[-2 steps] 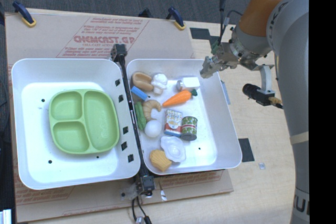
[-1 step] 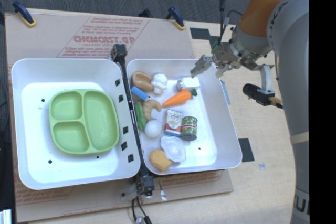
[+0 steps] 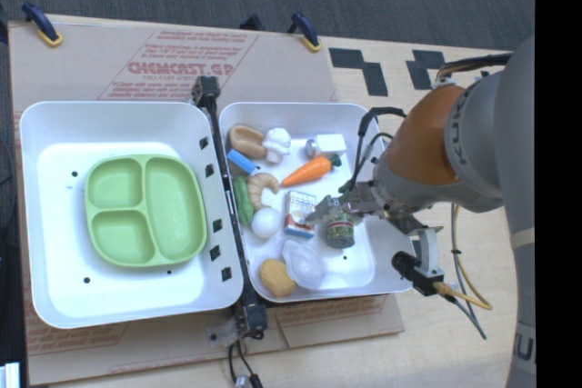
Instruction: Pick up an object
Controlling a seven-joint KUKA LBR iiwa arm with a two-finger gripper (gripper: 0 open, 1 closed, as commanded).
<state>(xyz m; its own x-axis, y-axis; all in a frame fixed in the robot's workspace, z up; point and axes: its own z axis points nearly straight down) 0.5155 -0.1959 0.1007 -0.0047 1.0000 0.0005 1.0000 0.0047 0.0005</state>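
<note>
A robot lab: clamped cardboard [image 3: 182,59] bench, white bins [image 3: 55,132], toy food.

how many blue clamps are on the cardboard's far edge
2 clearly. One blue clamp grips the far left corner of the cardboard; the other blue clamp sits on the far edge above the right bin. A dark clip between them is too unclear to count.

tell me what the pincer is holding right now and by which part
Cannot be told: the pincer sits low over a small round can in the right bin.
</note>
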